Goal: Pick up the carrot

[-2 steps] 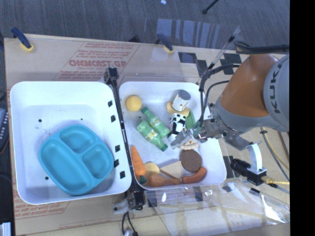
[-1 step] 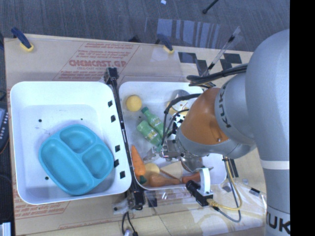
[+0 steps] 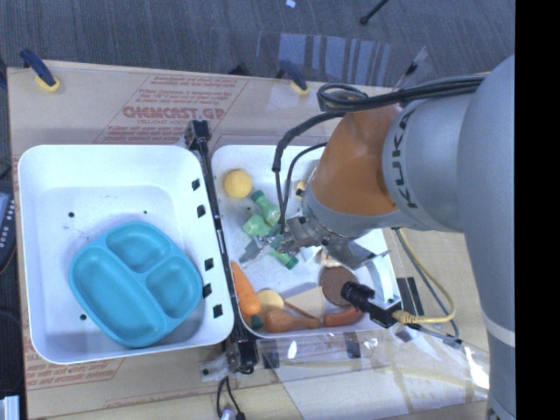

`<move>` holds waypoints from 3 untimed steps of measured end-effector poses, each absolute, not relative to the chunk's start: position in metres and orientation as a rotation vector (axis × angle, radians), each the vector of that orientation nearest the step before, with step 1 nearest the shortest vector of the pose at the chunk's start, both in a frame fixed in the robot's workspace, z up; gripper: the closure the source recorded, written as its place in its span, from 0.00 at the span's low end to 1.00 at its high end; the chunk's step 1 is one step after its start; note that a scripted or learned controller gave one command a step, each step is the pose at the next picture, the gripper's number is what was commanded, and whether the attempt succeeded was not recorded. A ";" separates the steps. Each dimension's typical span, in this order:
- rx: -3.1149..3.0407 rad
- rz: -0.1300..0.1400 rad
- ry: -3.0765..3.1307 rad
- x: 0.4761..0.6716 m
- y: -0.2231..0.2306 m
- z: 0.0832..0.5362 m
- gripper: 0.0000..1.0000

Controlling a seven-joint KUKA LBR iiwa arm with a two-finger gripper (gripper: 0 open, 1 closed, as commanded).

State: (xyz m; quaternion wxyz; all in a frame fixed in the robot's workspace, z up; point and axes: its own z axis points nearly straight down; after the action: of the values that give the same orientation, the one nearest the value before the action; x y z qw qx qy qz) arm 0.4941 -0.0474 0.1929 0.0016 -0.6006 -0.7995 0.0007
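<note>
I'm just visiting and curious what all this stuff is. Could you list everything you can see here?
Bins: two, white, side by side on the bench.
Divided plate: one, blue, three sections, in the left bin.
Carrot: one, orange, near the right bin's left wall, towards the front.
Ball-like fruit: one, yellow, at the back of the right bin.
Green item: one, green, mid right bin; too unclear to name.
Sausage-like item: one, orange-brown, along the right bin's front.
Round item: one, brown, partly under the arm.
Clamps: two, blue and yellow, at the board's back edge.
Arm: one, grey with orange band, over the right bin.
Gripper: one, dark metal, low above the green item.
</note>
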 end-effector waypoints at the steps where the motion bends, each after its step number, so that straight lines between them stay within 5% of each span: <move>1: -1.983 0.013 -2.429 0.543 -0.108 0.157 0.00; 2: -2.164 0.012 -2.265 0.647 -0.139 0.093 0.00; 3: -2.437 0.000 -1.980 0.658 -0.061 0.195 0.00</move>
State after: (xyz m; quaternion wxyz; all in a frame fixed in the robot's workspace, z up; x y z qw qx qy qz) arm 0.6583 -0.0609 0.1955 0.0007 -0.7762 -0.6305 0.0001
